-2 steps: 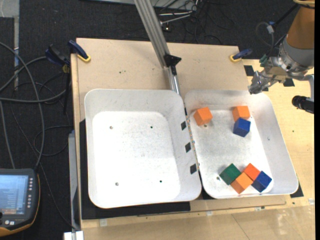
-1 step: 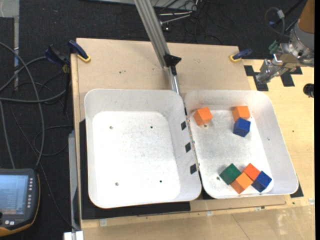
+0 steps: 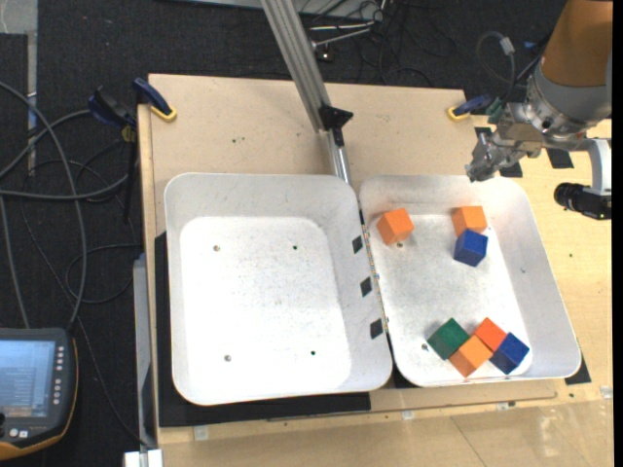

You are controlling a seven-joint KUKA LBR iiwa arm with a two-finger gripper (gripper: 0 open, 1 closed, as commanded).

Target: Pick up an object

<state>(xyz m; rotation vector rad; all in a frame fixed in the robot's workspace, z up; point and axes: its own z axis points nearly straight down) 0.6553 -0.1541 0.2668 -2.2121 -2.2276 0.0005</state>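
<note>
The right bin [image 3: 545,290] holds several small cubes. An orange cube [image 3: 394,226] lies near its far left, and another orange cube [image 3: 469,219] sits just above a blue cube [image 3: 470,248]. At the near edge a green cube [image 3: 449,339], two orange cubes [image 3: 471,355] [image 3: 490,335] and a blue cube [image 3: 509,352] are clustered together. My gripper [image 3: 484,167] hangs over the bin's far right rim, above and right of the upper orange cube, with nothing seen between its fingers.
The left bin [image 3: 195,202] lies beside the right one on the wooden bench. A slanted metal pole [image 3: 297,52] crosses the back of the bench. Blue-and-yellow clamps [image 3: 156,98] [image 3: 467,108] grip the far corners. A tablet [image 3: 29,387] sits off the bench at lower left.
</note>
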